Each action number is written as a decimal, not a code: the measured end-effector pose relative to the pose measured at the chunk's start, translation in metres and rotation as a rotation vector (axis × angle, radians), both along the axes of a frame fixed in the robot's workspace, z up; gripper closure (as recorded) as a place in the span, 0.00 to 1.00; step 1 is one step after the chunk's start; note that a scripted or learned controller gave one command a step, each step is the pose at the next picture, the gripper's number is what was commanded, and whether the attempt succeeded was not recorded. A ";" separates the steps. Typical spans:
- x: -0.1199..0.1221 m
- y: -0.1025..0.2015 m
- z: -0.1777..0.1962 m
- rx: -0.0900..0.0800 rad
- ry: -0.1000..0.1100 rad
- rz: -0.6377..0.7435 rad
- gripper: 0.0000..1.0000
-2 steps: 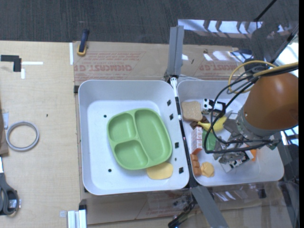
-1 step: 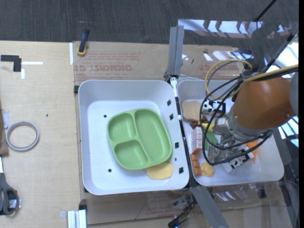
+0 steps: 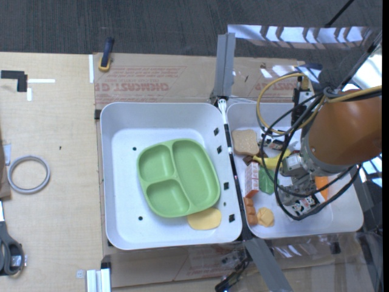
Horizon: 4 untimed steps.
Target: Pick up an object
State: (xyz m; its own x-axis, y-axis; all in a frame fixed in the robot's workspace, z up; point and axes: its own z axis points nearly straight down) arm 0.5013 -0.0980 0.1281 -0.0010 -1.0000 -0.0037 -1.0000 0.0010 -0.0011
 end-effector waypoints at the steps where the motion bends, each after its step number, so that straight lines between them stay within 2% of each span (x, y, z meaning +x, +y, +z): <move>1: -0.006 0.006 -0.036 0.000 0.000 0.302 1.00; 2: -0.024 0.082 0.063 0.001 0.000 0.643 1.00; 3: -0.024 0.102 0.062 0.002 0.000 0.982 1.00; 4: -0.023 0.103 0.070 0.008 0.001 0.975 1.00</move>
